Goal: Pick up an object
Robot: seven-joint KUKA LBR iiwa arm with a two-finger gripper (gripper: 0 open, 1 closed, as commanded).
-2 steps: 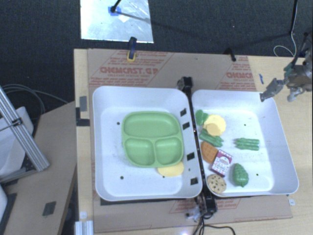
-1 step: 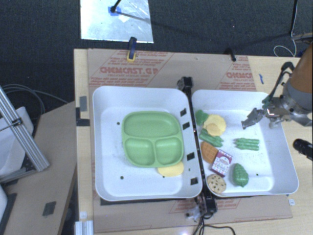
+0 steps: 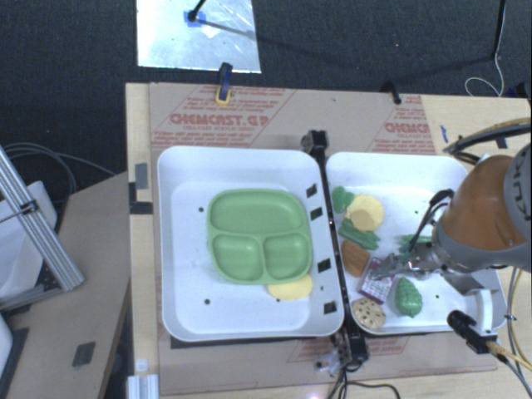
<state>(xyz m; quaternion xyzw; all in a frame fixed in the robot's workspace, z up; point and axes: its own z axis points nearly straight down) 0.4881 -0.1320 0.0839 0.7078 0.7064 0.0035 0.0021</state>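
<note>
The gripper point(image 3: 397, 264) hung low in the right bin point(image 3: 416, 169), just above a purple packet point(image 3: 376, 279) beside a green broccoli-like toy point(image 3: 407, 298). Whether its jaws were open could not be told. A green divided plate point(image 3: 258, 235) lay in the left bin point(image 3: 187, 223).

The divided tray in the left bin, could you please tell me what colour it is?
Light green; the tray shows best in the camera view.
</note>
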